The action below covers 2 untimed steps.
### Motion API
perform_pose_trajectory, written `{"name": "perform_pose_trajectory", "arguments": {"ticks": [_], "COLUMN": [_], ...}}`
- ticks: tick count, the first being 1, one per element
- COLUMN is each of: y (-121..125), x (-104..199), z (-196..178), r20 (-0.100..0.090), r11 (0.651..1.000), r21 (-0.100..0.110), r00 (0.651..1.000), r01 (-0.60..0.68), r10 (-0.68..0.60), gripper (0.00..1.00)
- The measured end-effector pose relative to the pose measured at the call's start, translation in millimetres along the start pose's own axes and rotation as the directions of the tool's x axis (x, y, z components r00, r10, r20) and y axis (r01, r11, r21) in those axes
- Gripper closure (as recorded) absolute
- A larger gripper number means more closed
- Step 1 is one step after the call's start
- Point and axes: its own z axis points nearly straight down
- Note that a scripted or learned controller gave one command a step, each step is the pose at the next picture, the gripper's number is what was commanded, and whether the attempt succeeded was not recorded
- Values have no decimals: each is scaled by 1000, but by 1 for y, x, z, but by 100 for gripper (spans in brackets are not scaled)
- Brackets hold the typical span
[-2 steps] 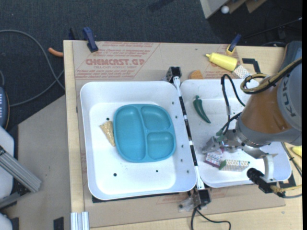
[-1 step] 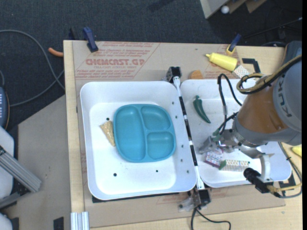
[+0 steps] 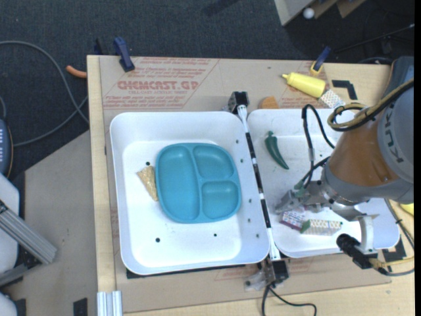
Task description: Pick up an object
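Starting at the left bin (image 3: 125,176): a teal divided plate (image 3: 197,182) lying flat in the middle, a tan scrap (image 3: 148,180) tucked against its left edge. Crossing the shared rim into the right bin (image 3: 289,120): a green pepper (image 3: 275,150) lying alone near the top, well apart from everything else. Lower down, a small flat packet (image 3: 309,224) with red and green print resting on the bin floor, just below the claw (image 3: 299,199). Hovering low over that packet, right beside it, but whether spread or closed cannot be told, with the grey wrist crowding the spot. Nothing visibly held. Beyond the bins, on the tabletop (image 3: 158,87), a yellow bottle (image 3: 304,82).

Judging by looks: packet light, thin, crinkly, probably slippery and lying flat, so hard to get under; best pinched across its short width near the middle. Pepper likely the easier take: firm, slightly curved, graspable across its thick middle.
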Motion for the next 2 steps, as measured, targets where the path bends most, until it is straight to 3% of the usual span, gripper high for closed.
{"name": "perform_pose_trajectory", "arguments": {"ticks": [1,2], "y": [-7,35], "x": [3,-17], "z": [0,0], "r20": [0,3], "r11": [1000,1000], "r21": [0,-3], "r00": [1000,1000], "r01": [-1,1], "r10": [1,-1], "gripper": [0,0]}}
